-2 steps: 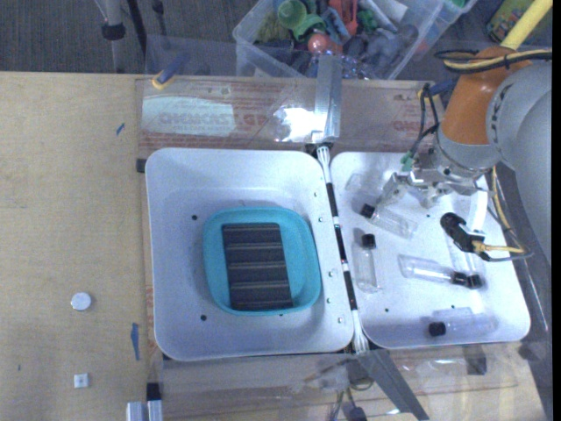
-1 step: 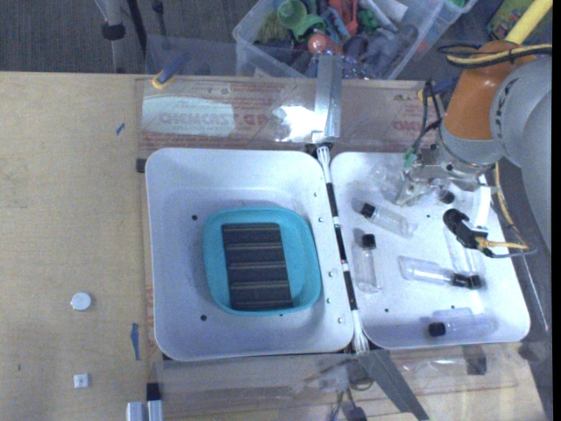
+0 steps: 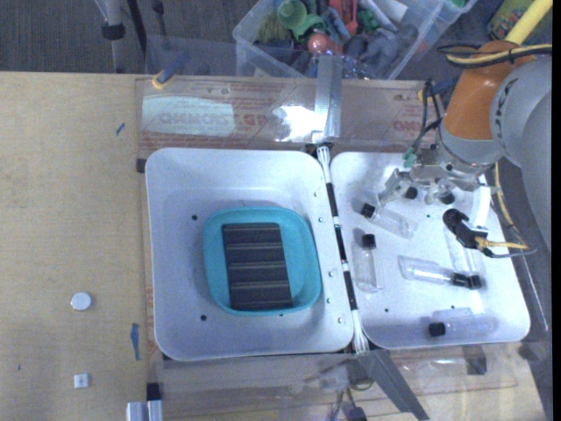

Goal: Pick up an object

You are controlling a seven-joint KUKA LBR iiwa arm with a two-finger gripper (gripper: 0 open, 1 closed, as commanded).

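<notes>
While the arm hovers, clear vials wait in the right bin.
Nearest lies a black-capped vial (image 3: 459,324), then another vial (image 3: 436,273); farther back the tool (image 3: 427,185) hangs above the right bin (image 3: 517,323), whether spread or closed I cannot tell. Best descend straight, centred across one vial's width.

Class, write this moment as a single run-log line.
arm: over right bin back | gripper: above clear vials, holding nothing seen | left bin: teal tray | pick: not yet

One fixed camera looks down at a slant on the left bin (image 3: 166,235) and right bin (image 3: 508,314)
</notes>
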